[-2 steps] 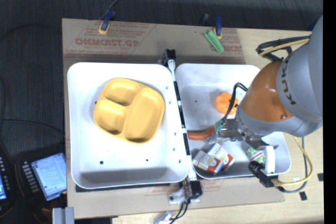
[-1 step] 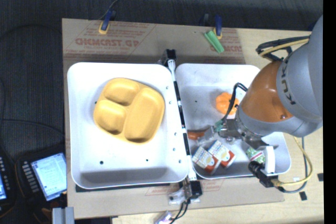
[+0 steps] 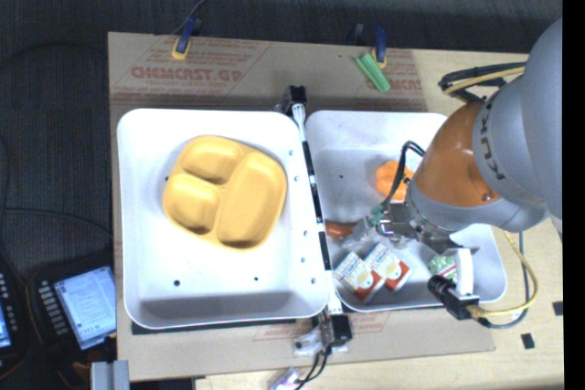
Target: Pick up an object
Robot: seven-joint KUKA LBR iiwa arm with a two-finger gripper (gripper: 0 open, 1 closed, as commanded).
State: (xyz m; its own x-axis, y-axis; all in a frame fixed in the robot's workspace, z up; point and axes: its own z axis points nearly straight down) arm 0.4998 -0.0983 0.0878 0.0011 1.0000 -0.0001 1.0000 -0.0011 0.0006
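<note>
Grey and orange, the arm bends down from the right over the right bin (image 3: 322, 128), its gripper (image 3: 395, 228) low above small cartons (image 3: 370, 272) near the front. Finger state cannot be told. Left bin (image 3: 132, 196) holds a yellow tray (image 3: 224, 189).

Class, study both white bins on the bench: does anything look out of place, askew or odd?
Nothing looks spilled or broken. The large yellow three-lobed plastic tray lies alone, slightly askew, in the left white bin. The two small red-and-white cartons lie tilted in the right white bin.
</note>
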